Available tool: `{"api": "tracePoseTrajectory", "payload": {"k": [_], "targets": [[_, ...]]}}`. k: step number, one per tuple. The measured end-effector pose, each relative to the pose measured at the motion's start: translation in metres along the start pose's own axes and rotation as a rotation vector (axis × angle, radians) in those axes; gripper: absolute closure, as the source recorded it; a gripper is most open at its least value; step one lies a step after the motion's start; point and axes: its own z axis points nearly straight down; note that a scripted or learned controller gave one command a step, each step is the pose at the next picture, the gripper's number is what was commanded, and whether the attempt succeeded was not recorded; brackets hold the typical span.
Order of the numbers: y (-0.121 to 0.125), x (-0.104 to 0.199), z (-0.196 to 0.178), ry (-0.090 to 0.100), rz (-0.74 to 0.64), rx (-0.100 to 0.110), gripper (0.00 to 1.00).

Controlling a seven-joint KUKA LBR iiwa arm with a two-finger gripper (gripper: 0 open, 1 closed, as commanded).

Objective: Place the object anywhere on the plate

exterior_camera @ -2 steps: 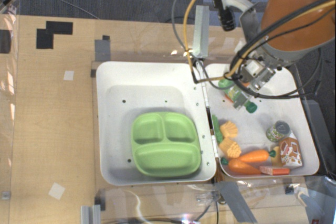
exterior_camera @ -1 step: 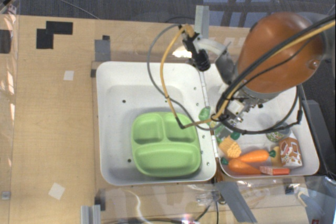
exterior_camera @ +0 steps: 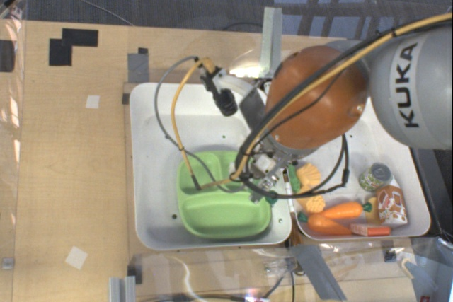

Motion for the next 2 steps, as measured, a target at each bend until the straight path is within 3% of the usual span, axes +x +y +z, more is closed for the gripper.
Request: {"api": "tracePoseTrajectory", "payload": {"k": [1, 2], "targets": [[-0.031, 0.022, -0.175, 0.014, -0.192, 0.009, 1.0], [0.033, 0.065, -0.256, 0.009, -0.429, 0.001, 1.0]]}}
